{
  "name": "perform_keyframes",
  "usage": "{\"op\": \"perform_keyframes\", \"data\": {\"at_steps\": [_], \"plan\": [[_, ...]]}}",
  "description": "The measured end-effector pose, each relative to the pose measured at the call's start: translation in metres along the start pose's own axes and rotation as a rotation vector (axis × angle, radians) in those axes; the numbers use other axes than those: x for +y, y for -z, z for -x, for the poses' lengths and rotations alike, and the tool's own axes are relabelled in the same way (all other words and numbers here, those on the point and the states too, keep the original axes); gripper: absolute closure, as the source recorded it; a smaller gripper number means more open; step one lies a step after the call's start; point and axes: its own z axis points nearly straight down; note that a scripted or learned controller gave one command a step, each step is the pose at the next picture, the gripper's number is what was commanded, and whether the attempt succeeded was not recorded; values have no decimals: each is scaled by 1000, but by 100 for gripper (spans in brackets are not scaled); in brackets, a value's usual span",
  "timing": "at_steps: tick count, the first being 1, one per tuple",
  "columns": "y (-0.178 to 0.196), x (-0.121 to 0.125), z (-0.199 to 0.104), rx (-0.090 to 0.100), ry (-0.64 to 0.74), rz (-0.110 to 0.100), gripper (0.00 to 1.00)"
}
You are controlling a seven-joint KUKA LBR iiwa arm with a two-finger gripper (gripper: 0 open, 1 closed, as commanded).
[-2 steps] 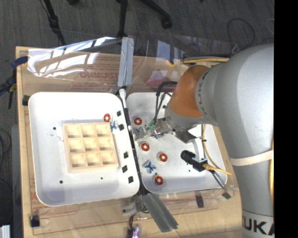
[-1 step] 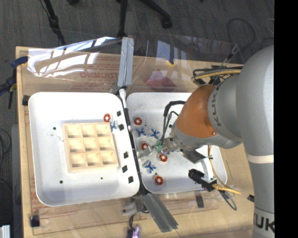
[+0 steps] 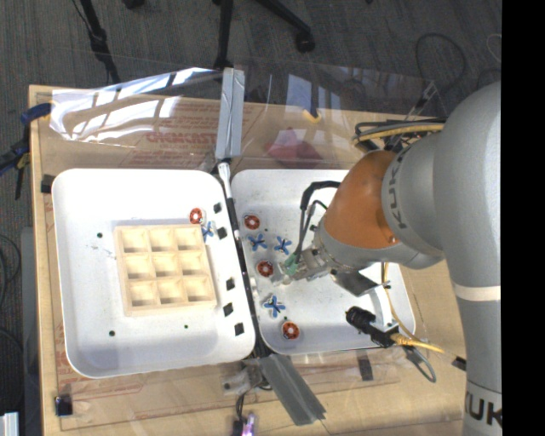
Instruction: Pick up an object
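Grey KUKA arm with orange band is seen over the right shallow white bin. Pale wooden nine-cell grid tray sits in the left bin. Gripper is lowered just right of a small red ring; grip state cannot be told. Blue jacks lie nearby.

I worked in a robotics lab. My bench was a plywood board under clear plastic sheeting, with two white bins clamped side by side and a wooden grid tray set in the left one. Cables trailed along the bench's edge. Grey office carpet lay beyond, and the wheeled legs of a chair stood on it.
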Motion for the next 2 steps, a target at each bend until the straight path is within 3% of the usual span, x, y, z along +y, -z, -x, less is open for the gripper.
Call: {"op": "perform_keyframes", "data": {"at_steps": [1, 2], "plan": [[0, 0, 0, 0, 0, 0, 0], [-7, 50, 6, -12, 4, 3, 0]]}}
